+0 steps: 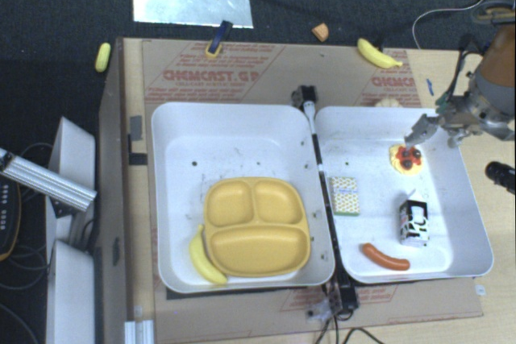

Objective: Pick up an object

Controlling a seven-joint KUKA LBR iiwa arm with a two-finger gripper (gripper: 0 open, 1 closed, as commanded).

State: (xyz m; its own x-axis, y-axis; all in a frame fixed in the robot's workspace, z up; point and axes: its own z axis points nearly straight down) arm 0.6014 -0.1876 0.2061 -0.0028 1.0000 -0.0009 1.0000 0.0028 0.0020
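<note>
Right bin (pixel 476 238): one hotdog (pixel 385 256), one carton (pixel 414 221), one sponge (pixel 346 195), one pizza toy (pixel 405 158).

arm (pixel 498 64): comes in at 3 o'clock, orange band up top | wrist: grey rounded housing below the band, darker metal fittings bunched on its 9 o'clock side | cable: thin dark line running off toward 12 o'clock | gripper (pixel 419 130): pale grey, slim, narrowing toward 8 o'clock | detail blurred
</note>
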